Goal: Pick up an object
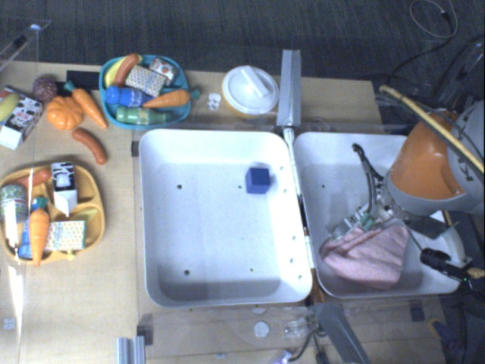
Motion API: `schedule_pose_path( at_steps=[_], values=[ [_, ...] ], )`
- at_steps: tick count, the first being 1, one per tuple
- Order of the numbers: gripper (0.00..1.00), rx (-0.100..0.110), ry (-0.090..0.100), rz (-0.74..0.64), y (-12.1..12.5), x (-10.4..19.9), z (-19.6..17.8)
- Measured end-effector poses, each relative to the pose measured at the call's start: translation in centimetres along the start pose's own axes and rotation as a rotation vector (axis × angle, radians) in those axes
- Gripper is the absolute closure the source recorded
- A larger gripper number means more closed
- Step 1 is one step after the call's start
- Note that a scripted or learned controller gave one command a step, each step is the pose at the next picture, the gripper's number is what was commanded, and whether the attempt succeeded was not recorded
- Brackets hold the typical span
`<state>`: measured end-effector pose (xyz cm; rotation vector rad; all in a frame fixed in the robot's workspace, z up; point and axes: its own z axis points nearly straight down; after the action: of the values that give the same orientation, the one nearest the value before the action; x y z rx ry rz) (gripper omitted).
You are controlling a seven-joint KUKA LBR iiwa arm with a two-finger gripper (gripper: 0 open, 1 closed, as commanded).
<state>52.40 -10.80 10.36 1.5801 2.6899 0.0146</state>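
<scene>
In right bin (333, 158): one pink cloth (367, 255), gripper (364, 222) touching it, grip unreadable; left bin (204, 279): one blue cube (258, 179).

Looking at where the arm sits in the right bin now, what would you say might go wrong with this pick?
1. The gripper sits at the edge of the pink cloth; soft folds may slip out or only a corner may lift.
2. The cloth lies against the right bin's near wall, so a descent could scrape it.
3. The blue cube is in the left bin, well away, so a failed grasp here leaves nothing else close by.
</scene>
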Motion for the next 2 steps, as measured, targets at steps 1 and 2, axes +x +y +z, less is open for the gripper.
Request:
schedule_pose_path(
  at_steps=[1, 2],
  values=[
    [0.0, 0.005, 0.003, 0.12, -0.8, 1.1, 1.2],
    [1.0, -0.001, -0.001, 0.118, -0.5, 1.0, 0.1]
  ],
)
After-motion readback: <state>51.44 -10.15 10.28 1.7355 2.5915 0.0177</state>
